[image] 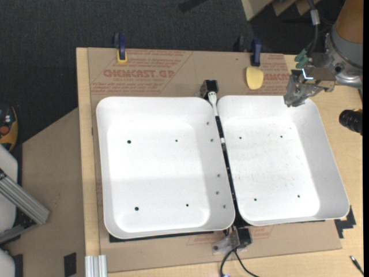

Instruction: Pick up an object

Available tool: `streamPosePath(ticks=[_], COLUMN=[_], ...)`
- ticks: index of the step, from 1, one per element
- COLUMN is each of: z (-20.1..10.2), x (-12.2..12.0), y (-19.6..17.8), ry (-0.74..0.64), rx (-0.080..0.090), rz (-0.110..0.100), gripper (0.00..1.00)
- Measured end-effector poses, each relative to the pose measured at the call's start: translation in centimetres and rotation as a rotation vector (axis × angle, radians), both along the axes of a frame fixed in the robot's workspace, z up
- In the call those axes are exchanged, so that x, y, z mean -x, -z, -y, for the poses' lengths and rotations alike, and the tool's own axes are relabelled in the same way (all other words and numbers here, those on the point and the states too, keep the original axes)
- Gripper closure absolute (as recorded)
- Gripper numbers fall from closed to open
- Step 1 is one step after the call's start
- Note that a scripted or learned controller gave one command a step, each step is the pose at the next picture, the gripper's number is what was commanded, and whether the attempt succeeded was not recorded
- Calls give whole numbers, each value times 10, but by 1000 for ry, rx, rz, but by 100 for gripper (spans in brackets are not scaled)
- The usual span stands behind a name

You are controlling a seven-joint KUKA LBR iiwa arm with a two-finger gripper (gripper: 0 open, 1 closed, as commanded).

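Gripper: the gripper point(295, 97) hangs at about one o'clock in the camera view, over the far rim of the right bin point(323, 154), near that bin's far right corner; nothing is visible between its tips, and whether it is apart or together I cannot tell (the metal parts blur into one dark-grey cluster).

Arm: the grey wrist point(340, 62) enters from about two o'clock, with the orange band point(353, 16) above it at the upper right edge.

Task's thing: a small pale yellow object point(254, 77) lies on the brown board point(173, 68) at about twelve to one o'clock, just beyond the far rim of the right bin, to the left of the gripper and apart from it.

Bins: the left bin point(115, 154) and the right bin sit side by side, their inner rims touching along a line from twelve to six o'clock (each floor shows a few small dark dots).

Clamps: two blue clamps point(120, 46) grip the board's far edge, at about eleven and twelve o'clock.
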State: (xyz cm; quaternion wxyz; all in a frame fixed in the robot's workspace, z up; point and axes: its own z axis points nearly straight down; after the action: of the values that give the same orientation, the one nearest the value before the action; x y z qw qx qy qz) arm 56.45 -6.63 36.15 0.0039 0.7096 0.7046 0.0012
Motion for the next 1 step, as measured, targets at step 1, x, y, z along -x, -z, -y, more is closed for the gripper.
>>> streamPosePath(ticks=[1], z=[-68], x=[-26], y=[85], ry=[-12], rx=[-6], rz=[-13], gripper=[100])
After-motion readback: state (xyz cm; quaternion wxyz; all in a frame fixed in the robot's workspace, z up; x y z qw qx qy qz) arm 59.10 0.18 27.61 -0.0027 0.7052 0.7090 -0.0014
